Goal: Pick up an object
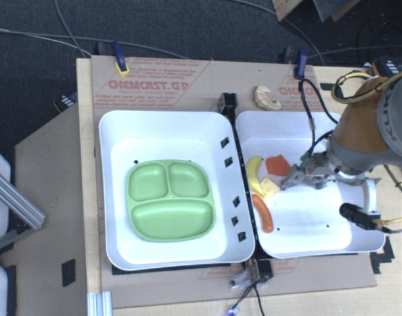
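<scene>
Counter (154,84) carries two white bins side by side. Left bin (115,176) holds a green divided tray (170,199) lying flat, nothing on it. Right bin (319,236) has the candidates, all bunched at its left wall: a yellow banana (254,172), a pale yellow block (269,188) just below it, an orange-red block (277,165) right of the banana, and an orange sausage-shaped piece (263,213) lower down along the wall.

Arm (365,133) reaches in from the right, wrist low over the right bin. Pincer (298,176) points left toward the cluster, tip just beside the orange-red block and the pale yellow block. Can't tell whether the pincer is apart or together — tip detail is too small and cluttered. Nothing visibly between its tips, so I wouldn't call anything grasped.

Step, as I read it: approach / pre-grasp on the cluster, no pick yet.

Next move calls for committing to one item. The two blocks are nearest. Items are packed close and hard against the bin wall, so the pincer needs room on both sides of the target; risk is nudging a neighbour or closing on two at once. Then lift straight up and confirm the item comes with it.

A beige lump (267,97) sits on the counter behind the right bin, outside it.
</scene>
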You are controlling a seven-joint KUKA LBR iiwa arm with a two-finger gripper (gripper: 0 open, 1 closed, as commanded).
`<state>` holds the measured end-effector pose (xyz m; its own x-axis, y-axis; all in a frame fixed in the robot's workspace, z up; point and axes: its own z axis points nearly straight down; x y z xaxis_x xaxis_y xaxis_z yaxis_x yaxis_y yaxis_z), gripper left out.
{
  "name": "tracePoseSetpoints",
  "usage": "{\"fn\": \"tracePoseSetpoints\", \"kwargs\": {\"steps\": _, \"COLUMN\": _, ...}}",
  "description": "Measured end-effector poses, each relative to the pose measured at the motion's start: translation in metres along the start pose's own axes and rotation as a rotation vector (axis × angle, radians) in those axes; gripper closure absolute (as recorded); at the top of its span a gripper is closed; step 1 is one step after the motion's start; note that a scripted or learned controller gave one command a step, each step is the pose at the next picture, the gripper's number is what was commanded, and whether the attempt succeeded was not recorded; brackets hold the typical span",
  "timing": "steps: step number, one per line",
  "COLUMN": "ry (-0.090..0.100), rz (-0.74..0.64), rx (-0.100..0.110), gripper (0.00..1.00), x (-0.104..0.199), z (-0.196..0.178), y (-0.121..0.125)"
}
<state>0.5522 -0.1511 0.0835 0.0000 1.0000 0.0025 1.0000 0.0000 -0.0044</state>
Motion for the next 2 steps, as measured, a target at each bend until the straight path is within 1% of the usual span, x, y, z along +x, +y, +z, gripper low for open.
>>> {"fn": "tracePoseSetpoints", "kwargs": {"steps": 1, "ry": 0.000, "rz": 0.001, "rx": -0.004, "gripper": 1.00, "x": 0.000, "z": -0.013, "y": 0.001}}
{"fn": "tracePoseSetpoints", "kwargs": {"steps": 2, "ry": -0.004, "rz": 0.001, "rx": -0.008, "gripper": 1.00, "x": -0.007, "z": -0.059, "y": -0.002}}
